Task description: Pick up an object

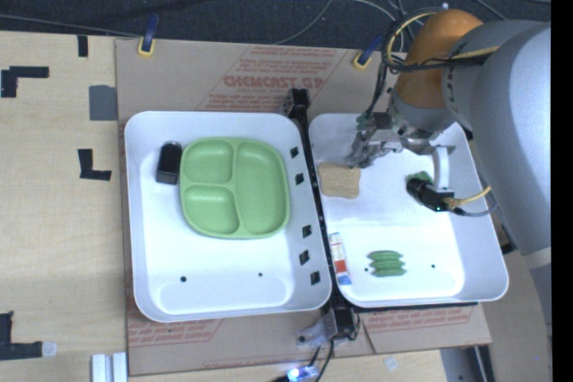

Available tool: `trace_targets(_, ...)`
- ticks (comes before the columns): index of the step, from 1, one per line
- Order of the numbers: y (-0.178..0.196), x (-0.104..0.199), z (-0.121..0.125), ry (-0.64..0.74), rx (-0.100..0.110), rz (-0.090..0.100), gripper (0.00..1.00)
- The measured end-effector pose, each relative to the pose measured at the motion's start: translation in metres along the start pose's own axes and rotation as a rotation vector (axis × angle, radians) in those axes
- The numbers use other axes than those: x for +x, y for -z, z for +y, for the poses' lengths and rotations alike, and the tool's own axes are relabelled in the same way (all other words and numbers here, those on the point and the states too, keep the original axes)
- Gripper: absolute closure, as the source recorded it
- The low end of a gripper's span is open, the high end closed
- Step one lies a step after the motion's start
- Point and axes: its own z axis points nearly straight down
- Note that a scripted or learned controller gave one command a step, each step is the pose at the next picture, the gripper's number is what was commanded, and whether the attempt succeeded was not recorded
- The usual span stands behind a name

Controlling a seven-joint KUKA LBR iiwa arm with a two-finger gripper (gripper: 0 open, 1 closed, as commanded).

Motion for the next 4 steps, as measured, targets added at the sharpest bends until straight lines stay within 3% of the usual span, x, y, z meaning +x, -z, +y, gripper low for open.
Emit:
trace_targets(3,0.142,-0.002,-0.005,-0.001,0.002,0.003,1.0)
trace_targets(4,0.13,0.046,-0.014,0.002,0.009,0.004,1.0)
